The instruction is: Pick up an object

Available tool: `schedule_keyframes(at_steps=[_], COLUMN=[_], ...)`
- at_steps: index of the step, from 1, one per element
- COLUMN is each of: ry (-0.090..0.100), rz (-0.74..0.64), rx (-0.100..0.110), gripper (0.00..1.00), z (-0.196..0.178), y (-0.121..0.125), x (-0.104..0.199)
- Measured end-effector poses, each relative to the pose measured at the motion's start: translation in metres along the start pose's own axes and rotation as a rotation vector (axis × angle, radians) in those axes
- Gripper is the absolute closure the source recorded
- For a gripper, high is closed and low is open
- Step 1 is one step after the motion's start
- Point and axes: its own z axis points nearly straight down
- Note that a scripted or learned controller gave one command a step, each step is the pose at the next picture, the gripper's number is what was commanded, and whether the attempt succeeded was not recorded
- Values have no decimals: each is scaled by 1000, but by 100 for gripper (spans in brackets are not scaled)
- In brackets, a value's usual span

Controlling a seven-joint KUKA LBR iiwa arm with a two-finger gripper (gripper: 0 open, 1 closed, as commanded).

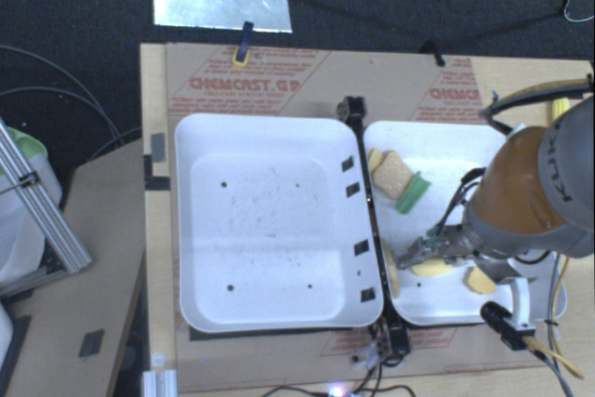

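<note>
The arm (525, 191) reaches into the right bin (437, 137), and the gripper (423, 251) is low over the near left part of its floor. Whether it is wide or narrow I cannot tell. A yellow piece (430, 269) lies just beside it, on the near side. A sponge (390, 172) and a green piece (413, 191) lie farther, touching each other. The risk, I think: the gripper is a little off the yellow piece, so it may only push it toward the bin wall and close on nothing.

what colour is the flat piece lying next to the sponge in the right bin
Green. The flat piece shows in the camera view, lying against the tan sponge.
</note>
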Motion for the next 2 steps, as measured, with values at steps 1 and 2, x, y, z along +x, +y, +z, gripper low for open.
schedule_keyframes(at_steps=[1, 2], ry=[0, 1], rz=[-6, -14], rx=[-6, -6], gripper=[0, 0], z=[-43, -4], y=[19, 81], x=[-15, 10])
